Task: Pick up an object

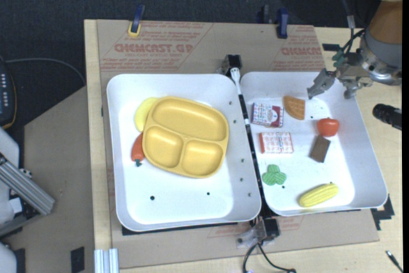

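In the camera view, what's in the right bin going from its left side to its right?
Red-and-white packet, then green broccoli-like piece, orange wedge, yellow corn, red tomato. The second red-and-white packet and the brown block overlap their neighbours in left-right position, so I left them out.

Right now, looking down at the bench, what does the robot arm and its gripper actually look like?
The arm enters at the upper right: a rounded orange band with a pale grey ring beneath it at the wrist. Thin dark cables run along that section, and a yellow loop of cable curves above the orange. The gripper is small, metallic grey and angular, with a slim grey finger pointing toward the right white bin.
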Available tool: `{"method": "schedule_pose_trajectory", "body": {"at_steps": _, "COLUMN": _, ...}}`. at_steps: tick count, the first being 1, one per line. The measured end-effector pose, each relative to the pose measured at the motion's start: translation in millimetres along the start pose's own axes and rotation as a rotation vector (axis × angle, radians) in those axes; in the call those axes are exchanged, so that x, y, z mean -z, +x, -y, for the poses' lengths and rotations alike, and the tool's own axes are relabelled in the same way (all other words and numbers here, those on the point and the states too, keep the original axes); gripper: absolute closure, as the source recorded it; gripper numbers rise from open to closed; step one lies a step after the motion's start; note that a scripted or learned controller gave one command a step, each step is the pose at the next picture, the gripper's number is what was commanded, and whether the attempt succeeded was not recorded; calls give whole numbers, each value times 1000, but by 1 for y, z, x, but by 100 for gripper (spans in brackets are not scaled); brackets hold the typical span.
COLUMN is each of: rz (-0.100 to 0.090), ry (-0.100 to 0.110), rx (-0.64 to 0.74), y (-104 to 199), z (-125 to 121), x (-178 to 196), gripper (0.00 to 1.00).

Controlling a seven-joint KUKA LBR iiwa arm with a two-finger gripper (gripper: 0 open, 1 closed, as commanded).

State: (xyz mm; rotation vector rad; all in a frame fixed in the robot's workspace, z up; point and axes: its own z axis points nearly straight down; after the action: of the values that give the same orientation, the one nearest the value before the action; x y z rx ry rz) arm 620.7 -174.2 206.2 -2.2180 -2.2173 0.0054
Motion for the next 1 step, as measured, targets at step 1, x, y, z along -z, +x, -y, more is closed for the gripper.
{"method": "schedule_pose_trajectory", "body": {"at_steps": 1, "rz": 0, "ry": -1, "rx": 3, "y": 4, "z": -10, "x": -54, "gripper": 0}}
